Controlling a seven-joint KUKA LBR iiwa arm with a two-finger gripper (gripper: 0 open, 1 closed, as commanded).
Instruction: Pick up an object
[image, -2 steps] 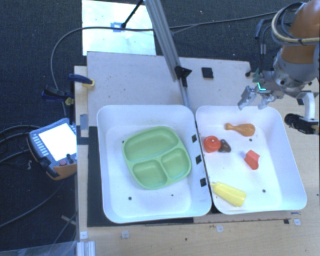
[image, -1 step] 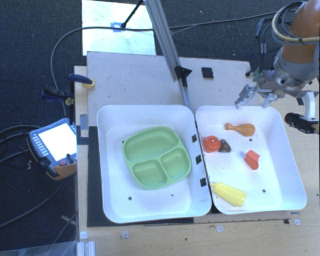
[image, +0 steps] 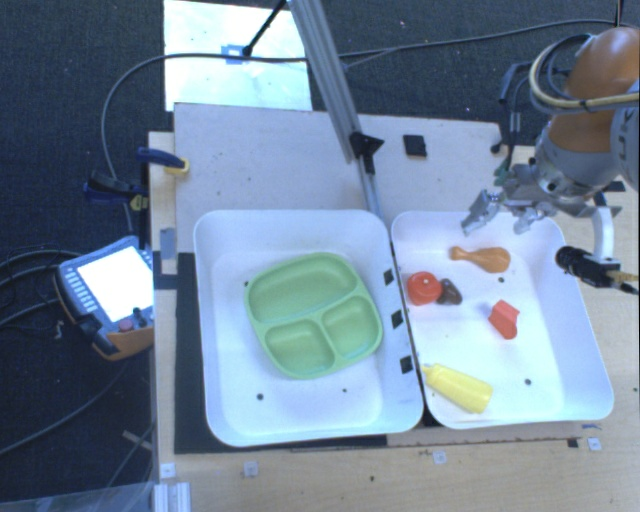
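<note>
Two shallow white plastic bins sit side by side on a pale board in the middle of the frame; the left bin (image: 215, 300) holds a light green plastic plate with three compartments (image: 314, 314), lying flat and turned at a slant, near the bin's centre; the right bin (image: 590, 370) holds four small things, well apart from the plate.

A tan toy drumstick (image: 482, 259) lies in the upper part of the right bin, its thin end pointing left; below and left of it a round red-orange toy tomato (image: 424, 288) touches a small dark brown lump (image: 451, 293) on its right side; a red blocky plastic piece (image: 505, 319) lies near the bin's middle right; a yellow elongated plastic bottle (image: 459, 388) lies on its side at the lower left of that bin, close to the wall shared with the left bin.

The grey arm with its orange band enters at the upper right of the frame; the two-finger gripper (image: 505, 210) hangs over the upper edge of the right bin, above and just beside the drumstick, apart from it; its metal fingers (image: 480, 212) are spread with nothing between them.

A handheld control pendant with a lit screen (image: 108, 295) rests at the left of the frame, off the board; a grey metal pole (image: 335, 80) runs from the top centre down to the gap between the bins.
</note>
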